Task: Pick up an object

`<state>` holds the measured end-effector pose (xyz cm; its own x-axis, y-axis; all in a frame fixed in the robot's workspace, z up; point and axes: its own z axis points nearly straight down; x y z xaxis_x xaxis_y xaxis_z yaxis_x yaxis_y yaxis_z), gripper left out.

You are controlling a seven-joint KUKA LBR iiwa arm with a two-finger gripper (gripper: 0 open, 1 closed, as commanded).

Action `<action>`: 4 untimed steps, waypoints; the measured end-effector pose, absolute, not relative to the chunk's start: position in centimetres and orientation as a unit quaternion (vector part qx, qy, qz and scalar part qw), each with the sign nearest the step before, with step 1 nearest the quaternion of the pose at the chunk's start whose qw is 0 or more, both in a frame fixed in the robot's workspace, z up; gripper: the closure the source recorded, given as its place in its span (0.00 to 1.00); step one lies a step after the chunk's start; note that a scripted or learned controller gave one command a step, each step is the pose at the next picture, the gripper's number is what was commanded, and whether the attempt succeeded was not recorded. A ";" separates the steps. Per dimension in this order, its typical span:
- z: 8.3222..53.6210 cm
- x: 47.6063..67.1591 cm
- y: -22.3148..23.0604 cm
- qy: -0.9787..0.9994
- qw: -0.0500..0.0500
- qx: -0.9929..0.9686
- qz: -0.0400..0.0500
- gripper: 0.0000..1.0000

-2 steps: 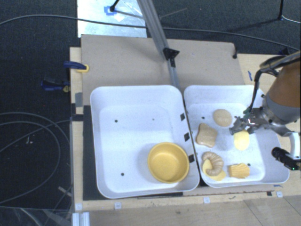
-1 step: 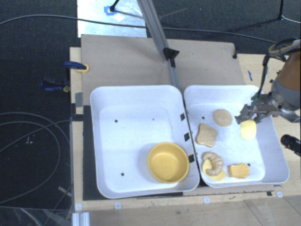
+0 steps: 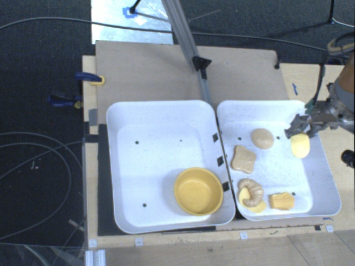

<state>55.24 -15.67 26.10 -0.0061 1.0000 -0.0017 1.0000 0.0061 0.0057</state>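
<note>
Gripper over the right bin, dark fingers closed on a smooth pale-yellow rounded object. Left of the object: beige dome, tan slice, ridged croissant, yellow wedge.

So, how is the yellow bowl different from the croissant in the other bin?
The yellow bowl is bigger than the croissant and sits in the left bin, while the croissant lies in the right bin. The bowl is round and open; the croissant is curved and ridged. Both lie near the front.
</note>
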 end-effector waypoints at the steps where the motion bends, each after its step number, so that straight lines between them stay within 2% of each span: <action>1: 26.5 54.9 -9.7 0.711 0.000 0.703 0.001 1.00; 2: 26.9 54.8 -4.0 0.711 0.000 0.703 0.002 1.00; 4: 25.4 56.1 5.4 0.711 0.000 0.703 0.001 1.00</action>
